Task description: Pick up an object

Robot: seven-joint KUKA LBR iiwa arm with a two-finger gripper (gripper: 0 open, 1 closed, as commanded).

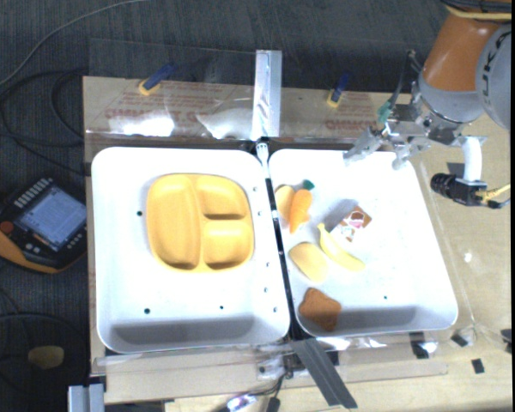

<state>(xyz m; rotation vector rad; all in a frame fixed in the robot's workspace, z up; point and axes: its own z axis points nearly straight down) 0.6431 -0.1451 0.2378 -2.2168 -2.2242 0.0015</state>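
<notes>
My gripper point(379, 154) hangs over the far edge of the right bin point(412, 256), its two fingers spread open with nothing between them. Below it in that bin lie an orange toy carrot point(299, 207) with a green top, a yellow piece point(283, 199) against the bin's left wall, a small brown box with a red and white label point(351, 221), a yellow banana-like piece point(340, 253), a pale yellow lump point(309, 262) and a brown lump point(319, 308) near the front wall. All of them sit apart from the gripper.
The left bin point(120, 273) holds a yellow divided tray point(199, 220). A metal post point(267, 93) stands behind the seam between the bins. A handheld pendant point(36, 221) lies on the floor at the left. The arm's orange band point(463, 45) is at the top right.
</notes>
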